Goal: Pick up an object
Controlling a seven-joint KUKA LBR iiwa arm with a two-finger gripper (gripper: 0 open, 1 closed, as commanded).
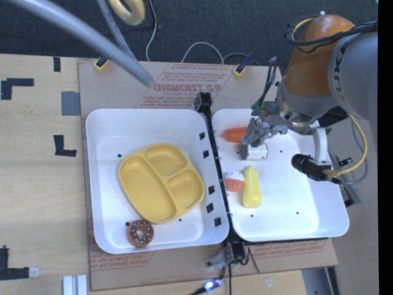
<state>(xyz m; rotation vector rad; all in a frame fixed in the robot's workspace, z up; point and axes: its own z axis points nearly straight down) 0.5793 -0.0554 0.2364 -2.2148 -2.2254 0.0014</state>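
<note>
The robot's hand [253,145] hangs over the right bin [307,220]; its grip cannot be told. An orange carrot [233,134] lies just beside it, a yellow bottle [251,188] nearby below.

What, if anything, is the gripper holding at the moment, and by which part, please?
It cannot be told. The gripper sits low in the right bin, beside the orange carrot; nothing shows between its fingers.
</note>
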